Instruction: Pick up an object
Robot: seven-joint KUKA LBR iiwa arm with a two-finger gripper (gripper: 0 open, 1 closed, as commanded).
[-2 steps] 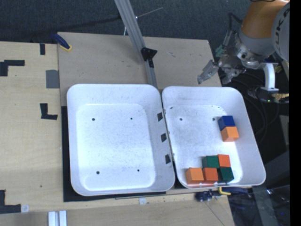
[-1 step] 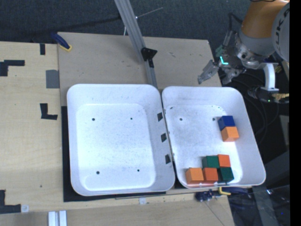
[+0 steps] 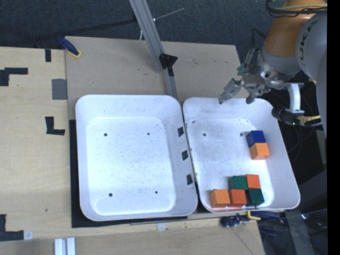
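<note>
Two-finger grey gripper (image 3: 234,95): fingers spread, holding nothing, above right bin's far rim. Small blue wooden cube (image 3: 256,137) with orange wooden cube (image 3: 260,151) touching: below and right of gripper, on shallow white plastic bin (image 3: 212,137). Likely light, rigid, smooth; grasp across 2 flat opposite faces.

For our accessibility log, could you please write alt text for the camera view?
The pincer hangs open above the far rim of the right bin, holding nothing. That bin holds a blue block touching an orange block, plus a near-edge cluster of orange and green blocks.
</note>
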